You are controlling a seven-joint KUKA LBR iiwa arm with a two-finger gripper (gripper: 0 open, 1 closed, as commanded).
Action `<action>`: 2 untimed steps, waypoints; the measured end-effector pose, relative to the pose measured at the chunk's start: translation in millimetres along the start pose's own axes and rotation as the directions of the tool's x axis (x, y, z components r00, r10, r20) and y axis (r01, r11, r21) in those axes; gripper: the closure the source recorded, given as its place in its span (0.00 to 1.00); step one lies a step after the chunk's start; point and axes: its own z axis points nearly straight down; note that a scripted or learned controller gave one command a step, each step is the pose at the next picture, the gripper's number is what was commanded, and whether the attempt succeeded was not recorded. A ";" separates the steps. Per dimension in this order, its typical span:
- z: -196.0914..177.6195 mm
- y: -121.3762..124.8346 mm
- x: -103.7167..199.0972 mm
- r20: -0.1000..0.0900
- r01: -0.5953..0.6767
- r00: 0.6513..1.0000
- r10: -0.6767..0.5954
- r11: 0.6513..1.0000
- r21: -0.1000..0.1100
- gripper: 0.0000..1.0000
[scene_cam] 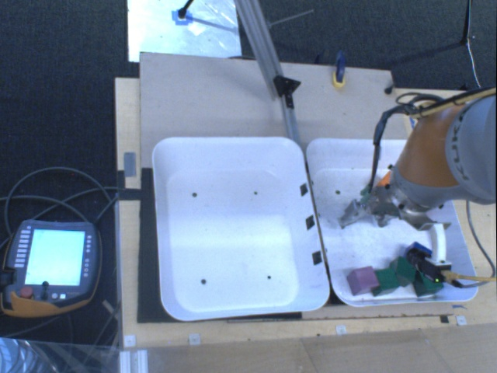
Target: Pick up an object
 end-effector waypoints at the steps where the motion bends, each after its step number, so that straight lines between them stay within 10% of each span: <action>1: -14.4 2.0 -0.1 0.000 0.002 1.000 -0.002 1.000 -0.008 1.00; 2: -76.8 9.8 -3.6 0.002 0.003 1.000 -0.003 1.000 -0.012 1.00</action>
